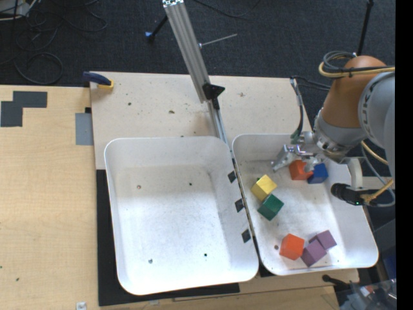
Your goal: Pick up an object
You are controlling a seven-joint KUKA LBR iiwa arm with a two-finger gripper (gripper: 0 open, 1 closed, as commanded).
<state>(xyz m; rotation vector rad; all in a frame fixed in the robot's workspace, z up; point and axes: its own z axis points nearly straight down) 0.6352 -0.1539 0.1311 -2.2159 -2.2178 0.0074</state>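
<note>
Jaws (292,155) of mine hover at the right bin's (368,254) twelve o'clock, touching or just above a small orange-red block (297,170); grasping or released, I cannot tell. A blue block (317,173) crowds its three o'clock side, so I should descend centred, closing squarely. My wrist hides the block's far face.

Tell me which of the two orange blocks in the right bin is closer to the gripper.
The orange block at the back, touching the blue block, sits right at the gripper. The other orange block lies at the front beside the purple blocks.
</note>
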